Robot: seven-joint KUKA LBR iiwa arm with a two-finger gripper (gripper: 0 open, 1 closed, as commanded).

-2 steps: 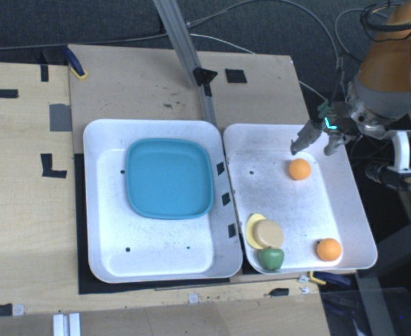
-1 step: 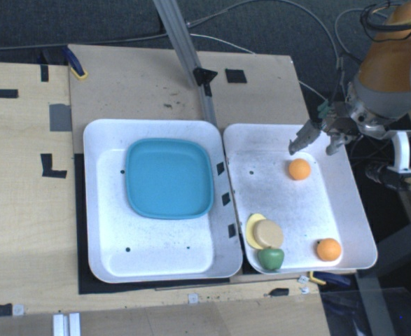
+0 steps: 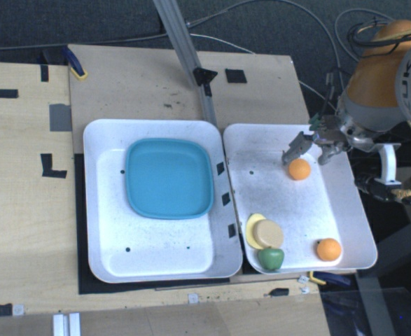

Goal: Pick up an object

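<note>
On the bench, two shallow white bins sit side by side. Left bin (image 3: 103, 187): one blue plate (image 3: 169, 178) with rounded corners, lying flat at about the bin's middle. Right bin (image 3: 345, 208): four items.

- Orange ball (image 3: 299, 169), upper part of the right bin, resting on the bin floor.
- Second orange ball (image 3: 328, 249), near the bin's lower right corner, well apart from the first.
- Yellow and tan round piece (image 3: 264, 233) at the lower left of the right bin, tan disc overlapping the yellow one.
- Green round piece (image 3: 271, 259), touching the lower edge of the tan disc, against the bin's front wall.

Arm enters from the right, orange band visible above the wrist. Gripper (image 3: 314, 148) is over the upper right part of the right bin. Fingers are spread apart: one dark finger (image 3: 296, 148) slants down to the left, its tip just above and left of the upper orange ball; the other sits to the right, near the bin's right wall. Nothing lies between the fingers. Upper orange ball lies just below the gripper, between the two finger lines but lower than the tips; whether the left tip touches it, cannot tell.

Grey metal bar (image 3: 184, 44) runs diagonally from the top edge down to the gap between the bins.
</note>
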